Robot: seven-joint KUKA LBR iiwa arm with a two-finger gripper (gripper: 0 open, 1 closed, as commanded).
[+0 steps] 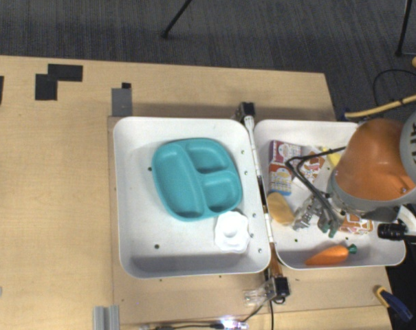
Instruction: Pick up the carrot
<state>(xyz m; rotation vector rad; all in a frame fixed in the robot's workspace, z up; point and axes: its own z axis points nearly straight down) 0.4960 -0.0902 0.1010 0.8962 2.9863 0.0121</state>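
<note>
- Presently, in the camera view, the carrot [329, 254] lies on its side near the front wall of the right bin [393, 258], orange body pointing left, green top to the right.
- The gripper [318, 217] sits just behind the carrot and a little to its left, apart from it; nothing orange shows between its parts.
- Whether the gripper is open or closed, I cannot tell: the tip is a small metallic cluster, partly tangled in view with black cables.
- The arm [376, 160] reaches in from the right, its orange band covering much of the right bin's rear.
- Other contents of the right bin: a printed carton [285, 162] at the rear left, and a pale, rounded item [281, 210] against the left wall.
- The left bin [128, 205] holds a teal divided plate [194, 177] and a small white object [232, 231] at its front right.
- Judgement on step: approach phase; the carrot is not yet grasped and rests on the bin floor.
- Judgement on next move: the gripper needs a short shift toward the front of the bin and slightly right to centre over the carrot's body, alignment across its narrow width, then descent.
- The front wall sits close beside the carrot, leaving little room on that side.
</note>
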